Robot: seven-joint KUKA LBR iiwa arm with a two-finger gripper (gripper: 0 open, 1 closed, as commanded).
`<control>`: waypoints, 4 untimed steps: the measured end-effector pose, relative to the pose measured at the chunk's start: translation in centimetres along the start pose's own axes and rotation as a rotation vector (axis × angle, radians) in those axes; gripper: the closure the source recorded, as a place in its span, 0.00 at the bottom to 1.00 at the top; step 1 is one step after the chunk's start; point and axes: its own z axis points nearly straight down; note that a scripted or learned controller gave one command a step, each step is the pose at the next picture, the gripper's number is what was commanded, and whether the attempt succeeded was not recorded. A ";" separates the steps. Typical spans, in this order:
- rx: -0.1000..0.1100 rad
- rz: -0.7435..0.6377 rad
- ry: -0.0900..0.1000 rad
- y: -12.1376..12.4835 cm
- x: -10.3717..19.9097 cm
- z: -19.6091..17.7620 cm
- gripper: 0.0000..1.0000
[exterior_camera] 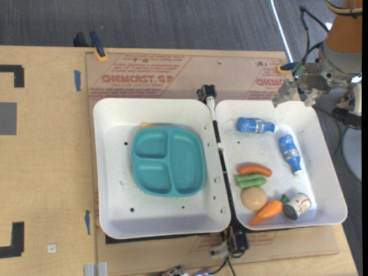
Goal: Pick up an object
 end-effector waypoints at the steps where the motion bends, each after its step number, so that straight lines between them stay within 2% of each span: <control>1: 0.000 -0.583 0.001 -4.9 -3.6 12.6 0.00; 2: -0.003 -0.803 0.000 -8.0 1.7 14.0 0.00; 3: -0.002 -0.737 -0.001 -2.6 0.9 12.2 0.00; 4: -0.005 -0.906 -0.001 -7.3 5.2 14.0 0.00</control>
